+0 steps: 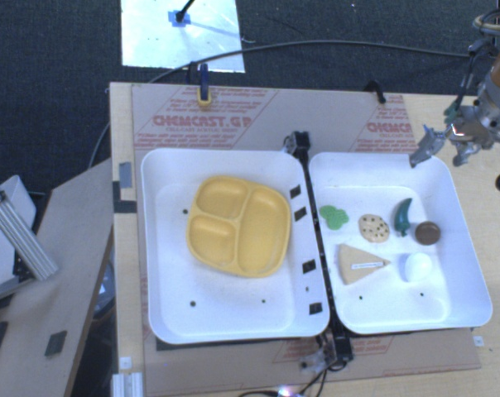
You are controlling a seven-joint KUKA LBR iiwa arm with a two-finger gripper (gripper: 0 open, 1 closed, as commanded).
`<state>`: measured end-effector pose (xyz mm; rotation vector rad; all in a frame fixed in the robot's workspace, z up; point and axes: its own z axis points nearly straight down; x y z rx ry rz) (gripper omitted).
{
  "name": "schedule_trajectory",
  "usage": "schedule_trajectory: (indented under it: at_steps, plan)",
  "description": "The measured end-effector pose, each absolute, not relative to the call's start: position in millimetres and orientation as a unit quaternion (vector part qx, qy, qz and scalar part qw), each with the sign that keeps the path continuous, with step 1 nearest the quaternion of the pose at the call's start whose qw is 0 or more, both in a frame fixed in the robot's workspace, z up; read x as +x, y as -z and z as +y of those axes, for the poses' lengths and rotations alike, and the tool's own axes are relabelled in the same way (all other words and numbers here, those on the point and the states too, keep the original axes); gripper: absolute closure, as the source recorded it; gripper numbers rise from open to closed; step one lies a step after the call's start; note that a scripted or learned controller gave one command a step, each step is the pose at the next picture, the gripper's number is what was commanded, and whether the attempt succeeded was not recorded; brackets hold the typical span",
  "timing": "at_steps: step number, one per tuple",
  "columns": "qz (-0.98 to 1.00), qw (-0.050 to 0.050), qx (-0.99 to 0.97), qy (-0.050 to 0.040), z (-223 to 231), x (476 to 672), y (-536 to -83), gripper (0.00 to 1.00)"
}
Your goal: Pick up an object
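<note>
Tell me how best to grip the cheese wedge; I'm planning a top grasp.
Grip the cheese wedge across its wide left end, coming straight down. It lies flat, tapering to a point on the right, with clear space above and below it. The gripper hangs open over the bin's far rim.

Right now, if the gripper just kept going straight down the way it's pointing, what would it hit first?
Probably the upper right rim of the right bin. The gripper, fingers spread, hangs over that corner, well clear of the toy food; depth from this slanted view is uncertain.
</note>
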<state>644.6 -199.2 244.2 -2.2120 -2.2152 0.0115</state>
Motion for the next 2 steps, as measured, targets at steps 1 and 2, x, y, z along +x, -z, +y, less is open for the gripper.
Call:
schedule_trajectory:
  at_steps: [1, 2]
  plan:
    - [-0.709, 0.001, -0.706, -0.0011, -198.4, 646.6, -250.7, 0.00]
    - [-0.708, 0.003, -0.706, -0.0022, -202.4, 650.3, -185.4, 0.00]
